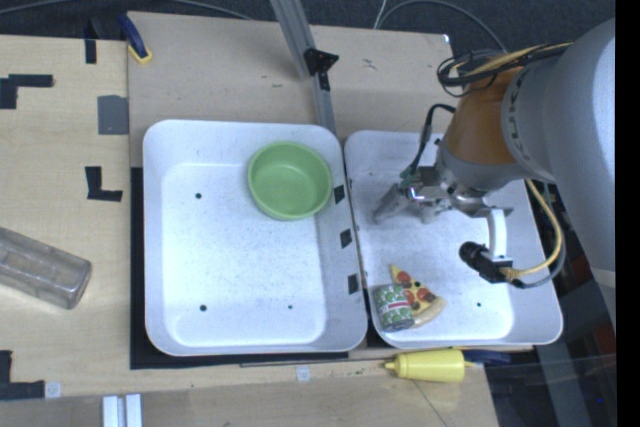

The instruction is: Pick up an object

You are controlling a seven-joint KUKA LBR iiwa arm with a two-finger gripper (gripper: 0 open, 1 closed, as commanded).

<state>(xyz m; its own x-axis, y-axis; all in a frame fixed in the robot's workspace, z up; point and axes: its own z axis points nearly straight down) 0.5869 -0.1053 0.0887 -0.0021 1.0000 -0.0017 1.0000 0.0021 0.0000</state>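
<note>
A green bowl (290,180) rests in the left white bin (180,215), near its back right corner. In the right bin (525,320) a toy pizza slice (424,296) lies at the front left, touching a small green and red item (393,309). My gripper (402,199) hangs low over the back left part of the right bin, behind the pizza slice and apart from it. Nothing is visibly held in it. The grey arm with its orange band (480,130) covers the bin's back right part.
A yellow bottle (430,365) lies on the bench just in front of the right bin. A clear plastic container (40,267) lies at the far left. A slanted metal pole (290,5) ends at the bins' back edge. Cables (530,260) loop beside the wrist.
</note>
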